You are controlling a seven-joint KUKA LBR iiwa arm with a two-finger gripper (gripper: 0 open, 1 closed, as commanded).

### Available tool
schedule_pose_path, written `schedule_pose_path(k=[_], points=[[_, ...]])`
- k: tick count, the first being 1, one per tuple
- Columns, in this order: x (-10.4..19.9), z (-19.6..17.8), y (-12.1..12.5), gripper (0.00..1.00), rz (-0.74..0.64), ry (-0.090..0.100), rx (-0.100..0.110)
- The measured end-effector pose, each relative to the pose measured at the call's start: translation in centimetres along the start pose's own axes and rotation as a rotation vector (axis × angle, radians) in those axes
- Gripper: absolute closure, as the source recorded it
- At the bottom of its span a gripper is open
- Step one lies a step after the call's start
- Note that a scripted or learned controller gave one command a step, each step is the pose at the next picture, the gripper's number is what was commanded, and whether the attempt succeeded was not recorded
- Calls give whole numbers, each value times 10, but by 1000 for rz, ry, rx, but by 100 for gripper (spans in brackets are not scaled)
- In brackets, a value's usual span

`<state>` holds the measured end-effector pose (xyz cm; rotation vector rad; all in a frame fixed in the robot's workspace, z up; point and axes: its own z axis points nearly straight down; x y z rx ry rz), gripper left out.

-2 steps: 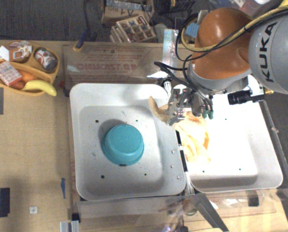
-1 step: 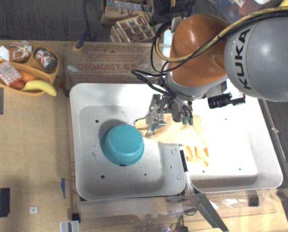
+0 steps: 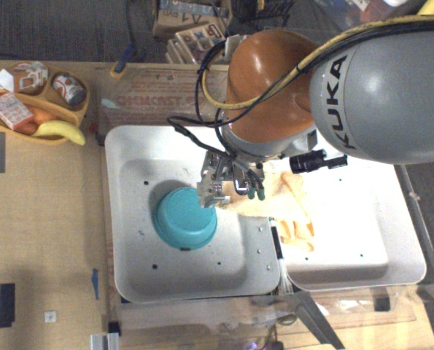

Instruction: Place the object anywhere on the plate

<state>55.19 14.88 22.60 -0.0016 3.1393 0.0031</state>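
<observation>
Hovering over the left bin (image 3: 129,268), the gripper (image 3: 231,188) hung beside the teal plate (image 3: 185,217); its grip state was unclear.

The word "KUKA" stands in black capital letters on the grey arm (image 3: 377,93), and it runs slanted, nearly vertical, in the view. A strip (image 3: 162,99) on the bench (image 3: 41,217), just behind the left bin (image 3: 122,268), carries faint reddish print, but it is too pale to read. Some boxes (image 3: 191,28) on the floor behind the bench show letters, also too small and blurred to read. The snack packs in the yellow tray (image 3: 5,122) have printed labels, not readable.
</observation>
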Motion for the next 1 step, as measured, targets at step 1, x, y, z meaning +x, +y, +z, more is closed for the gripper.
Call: schedule_pose_path(k=[1], points=[[0, 0, 0, 0, 0, 0, 0]])
